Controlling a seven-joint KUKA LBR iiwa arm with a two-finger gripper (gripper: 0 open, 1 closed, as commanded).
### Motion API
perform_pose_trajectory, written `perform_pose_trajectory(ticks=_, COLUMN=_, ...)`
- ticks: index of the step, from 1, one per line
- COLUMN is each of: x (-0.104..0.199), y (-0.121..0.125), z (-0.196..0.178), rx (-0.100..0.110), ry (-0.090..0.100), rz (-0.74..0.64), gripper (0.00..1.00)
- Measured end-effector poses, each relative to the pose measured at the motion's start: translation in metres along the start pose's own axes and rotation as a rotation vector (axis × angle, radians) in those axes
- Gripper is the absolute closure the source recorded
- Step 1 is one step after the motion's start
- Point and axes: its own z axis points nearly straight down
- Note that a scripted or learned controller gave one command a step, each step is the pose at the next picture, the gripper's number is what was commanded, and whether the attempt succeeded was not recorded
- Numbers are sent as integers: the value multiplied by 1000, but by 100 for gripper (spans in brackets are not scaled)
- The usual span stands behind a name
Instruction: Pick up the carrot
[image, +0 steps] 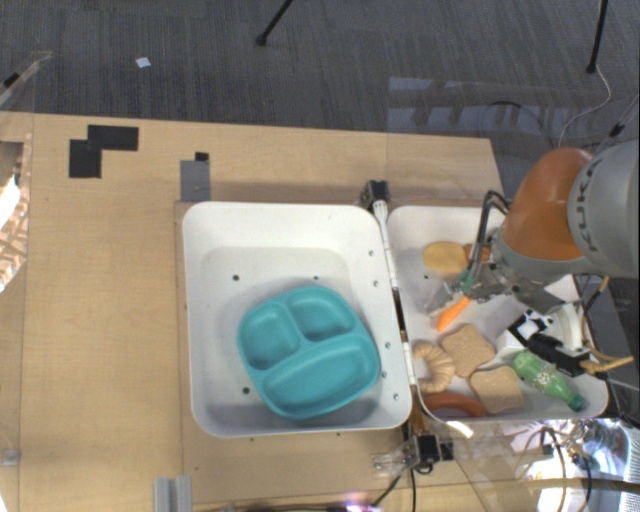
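Carrot (451, 312) in right bin (420, 230), long axis diagonal, tip lower-left.

A grey arm's two-finger gripper (468, 288) hangs over the upper end of a small orange carrot (452, 311) in the right white bin (412, 222), while a teal three-compartment plastic plate (308, 350) lies in the left white bin (270, 225).

The right bin (415, 232) is crowded around the carrot (452, 311): a yellow piece (445, 257) lies just behind it, bread slices (468, 349) and a pretzel (434, 362) just in front, and a green bottle (545, 377) farther right. The arm (560, 215) overhangs its right side. Bare floor shows between carrot and the bin's left wall.
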Motion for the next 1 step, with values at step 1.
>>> perform_pose_trajectory(ticks=1, x=0, y=4, z=-13, rx=-10, ry=0, rz=1, gripper=100)
